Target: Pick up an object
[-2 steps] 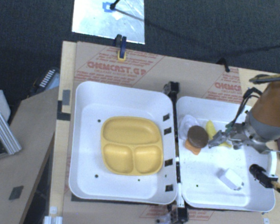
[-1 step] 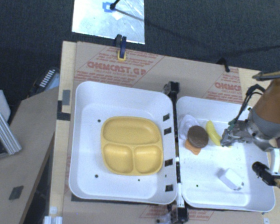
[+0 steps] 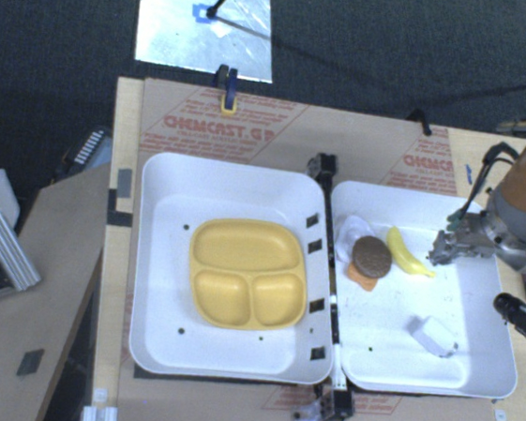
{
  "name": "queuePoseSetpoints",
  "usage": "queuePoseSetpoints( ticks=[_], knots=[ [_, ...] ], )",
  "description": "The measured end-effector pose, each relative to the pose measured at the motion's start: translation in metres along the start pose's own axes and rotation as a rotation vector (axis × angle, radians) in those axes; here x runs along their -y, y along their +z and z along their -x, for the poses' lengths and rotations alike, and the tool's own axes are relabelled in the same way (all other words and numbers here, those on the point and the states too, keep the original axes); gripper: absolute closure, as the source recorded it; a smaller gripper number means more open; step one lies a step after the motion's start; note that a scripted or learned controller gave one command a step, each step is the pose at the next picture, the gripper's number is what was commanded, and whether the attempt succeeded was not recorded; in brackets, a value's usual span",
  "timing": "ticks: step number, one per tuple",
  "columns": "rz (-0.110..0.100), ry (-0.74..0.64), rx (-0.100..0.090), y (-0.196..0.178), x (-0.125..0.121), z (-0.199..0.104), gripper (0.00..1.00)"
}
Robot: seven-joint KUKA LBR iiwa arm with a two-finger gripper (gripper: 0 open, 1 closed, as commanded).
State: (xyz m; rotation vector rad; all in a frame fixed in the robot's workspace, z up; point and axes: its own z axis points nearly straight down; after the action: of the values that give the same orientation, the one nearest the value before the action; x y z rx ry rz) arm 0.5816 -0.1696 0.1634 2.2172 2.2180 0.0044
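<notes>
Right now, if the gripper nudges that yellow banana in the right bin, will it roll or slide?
The banana is curved and lies flat, so it would likely pivot or slide, not roll. It looks like smooth plastic, so probably light and slippery. It lies close to the brown round toy, so it may bump that.

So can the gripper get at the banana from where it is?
Probably yes. The gripper hangs over the right bin just right of the banana, with nothing between them. The round brown thing lies to the banana's left, away from the approach.
</notes>
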Motion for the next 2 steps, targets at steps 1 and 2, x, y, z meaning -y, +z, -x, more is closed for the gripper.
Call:
queuePoseSetpoints(
  ticks=[1,2],
  knots=[
    [0.0,-0.004,0.0,-0.046,-0.003,-0.006,1.0],
    [0.003,-0.005,0.001,-0.102,-0.015,-0.002,1.0]
  ],
)
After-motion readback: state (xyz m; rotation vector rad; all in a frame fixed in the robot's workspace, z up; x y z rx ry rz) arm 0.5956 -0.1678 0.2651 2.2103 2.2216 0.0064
